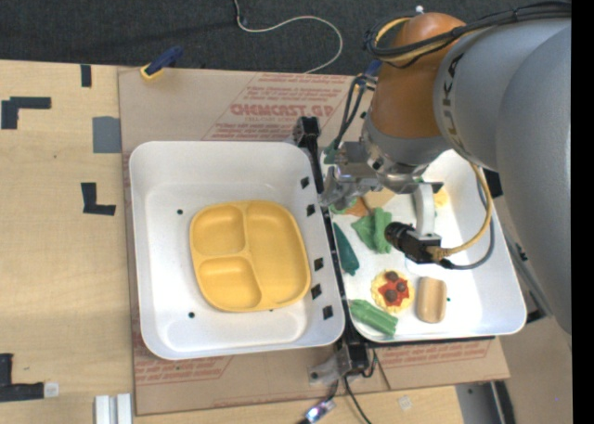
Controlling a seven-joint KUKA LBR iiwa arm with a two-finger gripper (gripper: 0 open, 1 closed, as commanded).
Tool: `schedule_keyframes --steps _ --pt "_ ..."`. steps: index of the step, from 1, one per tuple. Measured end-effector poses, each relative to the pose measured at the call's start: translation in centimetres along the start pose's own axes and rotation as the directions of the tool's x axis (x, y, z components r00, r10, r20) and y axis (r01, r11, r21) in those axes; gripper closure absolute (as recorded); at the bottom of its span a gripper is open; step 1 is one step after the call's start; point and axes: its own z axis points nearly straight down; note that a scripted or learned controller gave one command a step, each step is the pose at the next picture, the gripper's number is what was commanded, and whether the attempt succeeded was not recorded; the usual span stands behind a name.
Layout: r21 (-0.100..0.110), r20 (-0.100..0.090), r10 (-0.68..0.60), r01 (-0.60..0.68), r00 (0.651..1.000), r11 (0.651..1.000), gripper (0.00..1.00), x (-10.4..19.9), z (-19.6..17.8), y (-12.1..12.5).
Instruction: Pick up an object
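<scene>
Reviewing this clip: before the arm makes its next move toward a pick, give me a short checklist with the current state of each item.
1. Gripper over the right bin, where the objects lie: ok, it sits at that bin's left edge.
2. Object between the fingers: cannot tell, the wrist hides them.
3. Reachable targets nearby: ok, a light green leafy piece and a dark green piece lie just below the gripper.
4. Other objects apart from the gripper: ok, pizza slice, tan cylinder and green piece lie near the bin's front.
5. Yellow divided tray in the left bin: ok, flat, away from the arm.
</scene>
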Motion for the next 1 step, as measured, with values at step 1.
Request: schedule_keyframes --steps 1 --pt "-0.001 0.000 0.002 -0.002 1.000 1.000 1.00 -0.98 -1.53 0.53"
